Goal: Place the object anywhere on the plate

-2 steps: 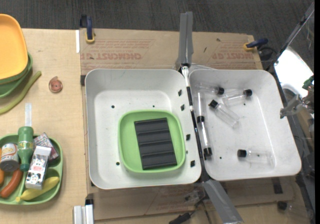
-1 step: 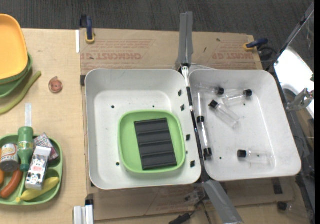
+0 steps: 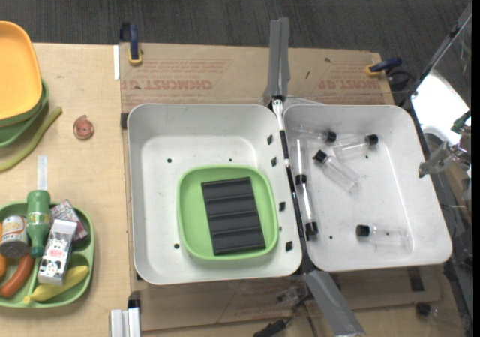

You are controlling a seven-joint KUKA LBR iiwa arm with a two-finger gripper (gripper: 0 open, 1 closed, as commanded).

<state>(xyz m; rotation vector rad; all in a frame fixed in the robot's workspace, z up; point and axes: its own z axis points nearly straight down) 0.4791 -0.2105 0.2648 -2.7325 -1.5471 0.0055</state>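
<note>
So the plate [image 3: 193, 212] is the green one in the left bin [image 3: 150, 178], left of centre in the frame, and it's already got a dark ribbed block [image 3: 232, 215] lying flat in the middle of it. The stuff to move is over in the right bin [image 3: 420, 253]: a scatter of little clear vials with black caps. There are a few bunched in that bin's upper left, e.g. one lying at a slant [image 3: 339, 170]. There's a loner near the lower right [image 3: 384, 236], plus a long thin tube [image 3: 301, 178] lying along the left wall.

My guess is the loner is the easiest pick, since nothing's touching it. These look light, stiff, slick and round, so they'll roll or squirt out if pinched off-centre. Probably breakable too if they're glass, though I can't tell glass from plastic here. I'd grab across the body near the middle, squarely crosswise to the long axis.

What I take for the gripper [image 3: 439, 163] sits at the right bin's right rim. I honestly can't tell if it's open or closed. Whatever gets dropped may roll on the plate's rim, so the ribbed block looks like a better landing spot.
</note>
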